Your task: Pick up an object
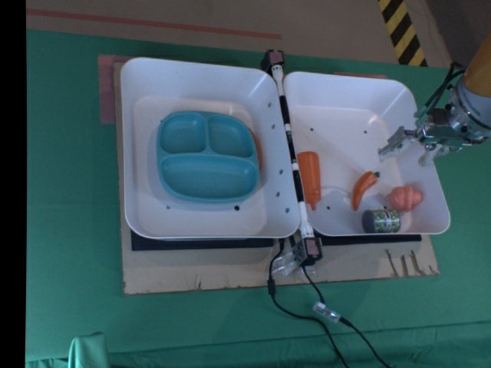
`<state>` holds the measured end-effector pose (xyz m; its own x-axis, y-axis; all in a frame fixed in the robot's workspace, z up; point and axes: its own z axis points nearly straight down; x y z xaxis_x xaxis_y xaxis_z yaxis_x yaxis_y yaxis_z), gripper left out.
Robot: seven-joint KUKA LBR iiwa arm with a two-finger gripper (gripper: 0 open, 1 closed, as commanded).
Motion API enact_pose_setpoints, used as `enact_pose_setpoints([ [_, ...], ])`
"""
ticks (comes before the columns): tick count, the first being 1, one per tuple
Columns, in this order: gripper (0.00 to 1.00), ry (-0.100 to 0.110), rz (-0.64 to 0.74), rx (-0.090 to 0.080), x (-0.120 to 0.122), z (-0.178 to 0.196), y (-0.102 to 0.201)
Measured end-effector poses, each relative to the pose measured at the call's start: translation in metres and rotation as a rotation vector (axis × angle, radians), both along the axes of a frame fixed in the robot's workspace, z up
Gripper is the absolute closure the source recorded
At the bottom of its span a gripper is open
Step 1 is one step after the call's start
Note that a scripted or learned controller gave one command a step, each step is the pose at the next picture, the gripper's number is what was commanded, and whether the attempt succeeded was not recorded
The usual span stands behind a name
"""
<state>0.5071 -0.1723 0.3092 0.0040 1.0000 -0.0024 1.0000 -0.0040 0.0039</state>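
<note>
In the right bin [345, 106] lie an orange carrot-shaped toy [309, 176] by the left wall, a small orange chili pepper [365, 188], a pink lumpy toy [404, 198] and a small grey can with a green label [381, 221] at the front right. My gripper [408, 151] hangs over the bin's right side, above and behind the pink toy. Its two fingers are spread, so it is open, and nothing sits between them. The grey arm with its orange band comes in from the right edge.
The left bin [146, 90] holds a teal divided plate [207, 156]. A black-and-white divider bar [290, 140] runs between the bins. Cables [307, 290] trail over the cardboard base and green cloth in front.
</note>
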Motion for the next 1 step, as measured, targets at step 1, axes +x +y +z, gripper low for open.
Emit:
enact_pose_setpoints([
  [1,0.00,-0.004,0.000,-0.001,-0.0222,-0.1188,0.0387],
])
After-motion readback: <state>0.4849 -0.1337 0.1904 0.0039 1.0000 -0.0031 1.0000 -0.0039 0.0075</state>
